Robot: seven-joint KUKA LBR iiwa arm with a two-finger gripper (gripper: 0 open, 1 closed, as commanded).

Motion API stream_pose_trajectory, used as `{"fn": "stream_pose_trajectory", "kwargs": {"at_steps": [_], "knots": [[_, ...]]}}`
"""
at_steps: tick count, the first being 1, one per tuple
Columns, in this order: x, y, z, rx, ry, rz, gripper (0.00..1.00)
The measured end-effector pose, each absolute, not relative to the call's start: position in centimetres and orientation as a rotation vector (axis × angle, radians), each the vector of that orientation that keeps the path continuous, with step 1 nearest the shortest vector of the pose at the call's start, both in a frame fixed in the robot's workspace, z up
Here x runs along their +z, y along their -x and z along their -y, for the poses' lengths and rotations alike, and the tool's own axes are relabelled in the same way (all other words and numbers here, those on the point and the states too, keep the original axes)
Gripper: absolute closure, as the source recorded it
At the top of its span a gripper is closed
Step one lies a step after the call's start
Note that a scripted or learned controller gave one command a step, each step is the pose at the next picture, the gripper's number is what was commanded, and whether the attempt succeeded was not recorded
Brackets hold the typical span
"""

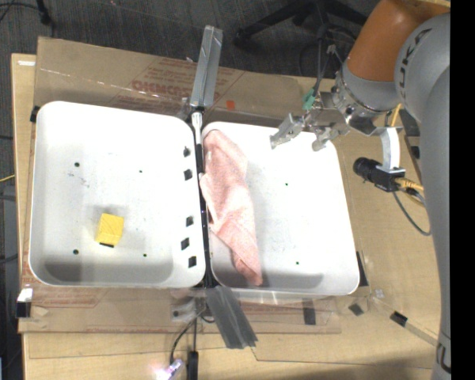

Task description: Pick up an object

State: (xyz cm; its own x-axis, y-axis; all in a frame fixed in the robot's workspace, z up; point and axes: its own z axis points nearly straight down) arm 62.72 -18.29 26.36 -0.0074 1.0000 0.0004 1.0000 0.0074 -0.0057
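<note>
Up at the far right corner of the right bin (pixel 332 212), the gripper (pixel 302 134) hangs over the rim with its two metal fingers (pixel 283 133) spread apart and nothing between them. Well apart from it, a crumpled pink cloth (pixel 228 204) lies along that bin's left wall, running from the far end almost to the near edge, while a small yellow block (pixel 110 229) sits alone on the floor of the left bin (pixel 55 133), toward its near left part.
</note>
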Motion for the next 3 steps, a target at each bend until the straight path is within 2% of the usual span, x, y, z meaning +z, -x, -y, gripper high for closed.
{"fn": "stream_pose_trajectory", "kwargs": {"at_steps": [1, 2, 3], "knots": [[9.3, -65.8, 17.1, 0.0, 2.122, 2.316, 0.0], [10.3, -65.9, 17.0, 0.0, 2.114, 2.322, 1.0], [20.8, -65.7, 14.1, 0.003, 2.231, 2.21, 1.0]]}}
